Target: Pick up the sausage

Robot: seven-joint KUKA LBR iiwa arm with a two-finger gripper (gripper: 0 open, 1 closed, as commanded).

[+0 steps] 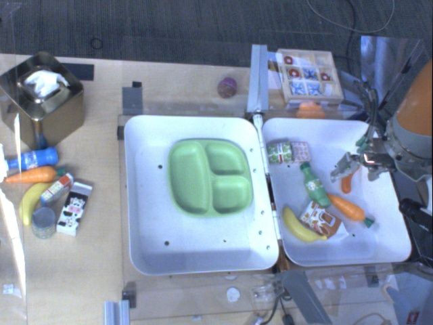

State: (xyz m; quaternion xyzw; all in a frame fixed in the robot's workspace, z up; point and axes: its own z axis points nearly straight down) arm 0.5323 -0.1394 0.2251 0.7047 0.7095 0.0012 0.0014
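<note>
The sausage [348, 180], a short orange-red stick, is in the right bin [385, 239], towards its right side. My gripper [356, 171] hangs directly over it, reaching in from the right. The fingers stand apart, one finger [340, 166] just left of the sausage and the other on its right. The gap between them is much wider than the sausage, which sits close to the left finger. I cannot tell whether it rests on the bin floor or is lifted.
The right bin also holds a carrot [352, 208], a green bottle [313, 185], a banana [300, 225], a snack packet [319, 219] and a small can [279, 152]. A green divided plate [210, 176] lies in the left bin [149, 235]. Loose items lie on the bench at far left.
</note>
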